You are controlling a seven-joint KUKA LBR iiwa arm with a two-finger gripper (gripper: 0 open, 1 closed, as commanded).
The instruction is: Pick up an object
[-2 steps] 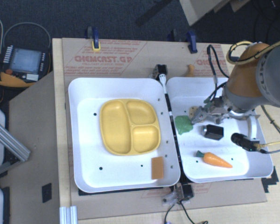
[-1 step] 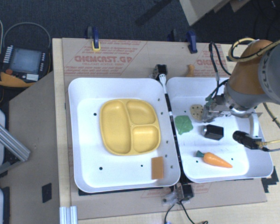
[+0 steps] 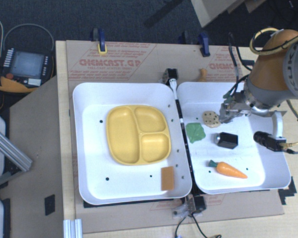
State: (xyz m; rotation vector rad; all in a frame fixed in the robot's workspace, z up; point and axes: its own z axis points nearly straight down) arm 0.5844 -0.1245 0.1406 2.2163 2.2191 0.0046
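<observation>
My gripper [image 3: 226, 111] hangs low over the right bin [image 3: 273, 175], at its upper middle, below the orange-banded wrist. Just left of it, touching or nearly so, lies a round tan speckled disc [image 3: 210, 118]. A green leafy piece [image 3: 194, 132] rests by the bin's left wall. A small black block [image 3: 227, 140] sits in the bin's middle, below the gripper. Near the bin's front edge lies an orange carrot [image 3: 229, 169] with a green tip.
The left bin [image 3: 87, 148] holds a yellow divided plate [image 3: 138, 134] and a small brown block [image 3: 167, 178] near its front right corner. A black bar runs between the bins. The arm's body and cables cover the right bin's upper right.
</observation>
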